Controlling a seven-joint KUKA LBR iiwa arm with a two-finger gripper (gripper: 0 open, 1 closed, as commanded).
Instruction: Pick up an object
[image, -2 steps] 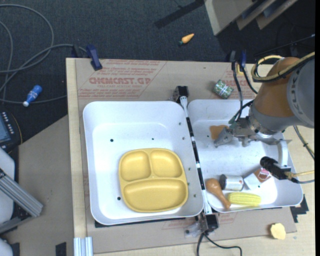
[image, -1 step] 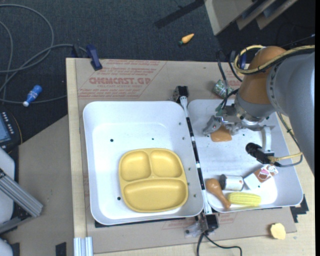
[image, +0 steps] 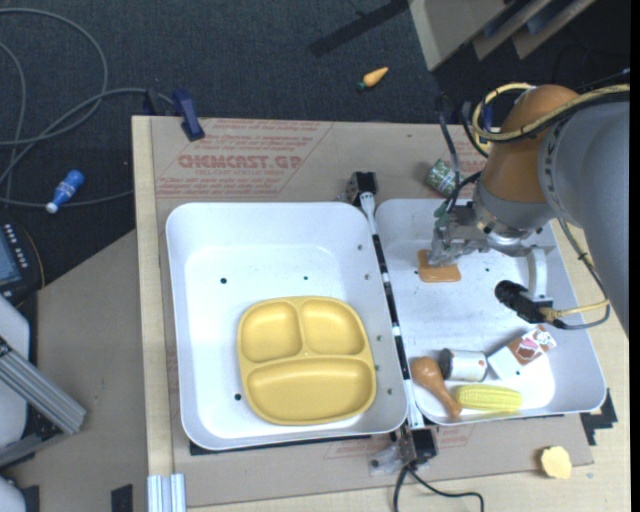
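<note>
My gripper (image: 446, 246) is down in the right bin (image: 470, 320), near its far left part. Directly under its tip lies a flat tan slice (image: 438, 271), like a piece of toast, on the bin floor; the gripper looks to be touching its far edge. At the near end of that bin lie a brown pear-shaped piece (image: 432, 376), a white and black cylinder (image: 466, 365), a yellow corn cob (image: 488, 400) and a small red and white carton (image: 531, 347).
The left bin (image: 200, 250) holds a yellow divided plate (image: 304, 358). On the bench outside the bins are a green can (image: 440, 177) behind the right bin and a yellow lump (image: 555, 462) at the near right. The arm (image: 570, 150) spans the right bin's far right.
</note>
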